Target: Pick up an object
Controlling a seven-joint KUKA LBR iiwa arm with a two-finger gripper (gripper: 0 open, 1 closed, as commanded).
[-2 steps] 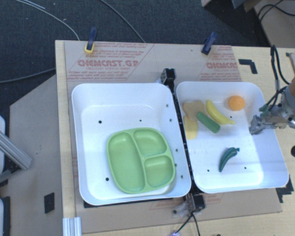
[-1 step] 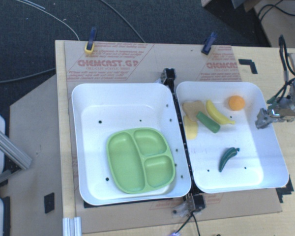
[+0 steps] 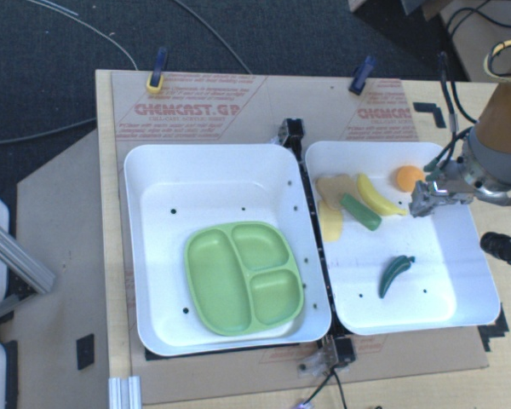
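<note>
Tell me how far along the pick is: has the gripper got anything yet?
Done: the gripper has reached the right bin, low beside the orange ball and banana. In hand: nothing seen between its fingers. Left: the grasp and lift. The ball, banana, green cylinder, green pepper and pale yellow piece all lie in that bin. The green tray sits in the left bin.

The end effector [image 3: 427, 196] hangs over the right bin [image 3: 460, 301], just beside an orange ball [image 3: 408, 177]; a banana [image 3: 376, 196] and green cylinder [image 3: 360, 212] lie to its left; a dark green pepper [image 3: 395, 274] sits below it; further left, a green divided plate [image 3: 243, 276] rests in the left bin [image 3: 149, 228].
</note>
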